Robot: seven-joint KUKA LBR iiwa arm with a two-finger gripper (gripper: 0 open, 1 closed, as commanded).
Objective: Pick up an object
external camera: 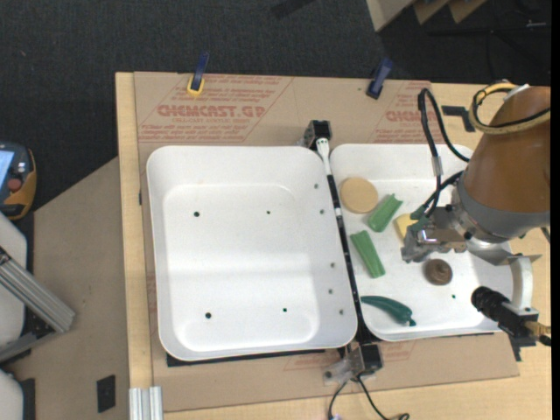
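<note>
The right bin (385,157) holds a tan round disc (359,194), a light green block (383,213), a green stick (367,254), a dark teal curved piece (388,308), a small yellow piece (403,227) and a brown round object (438,273). My gripper (423,243) hangs over the right bin, just right of the yellow piece and above the brown object. The arm's grey and orange body (512,169) covers the bin's right part.
The left bin (241,252) lies beside the right one, with a black clip (317,135) at the top of the seam and another (363,357) at the bottom. Cables (430,138) run over the right bin's top edge.
</note>
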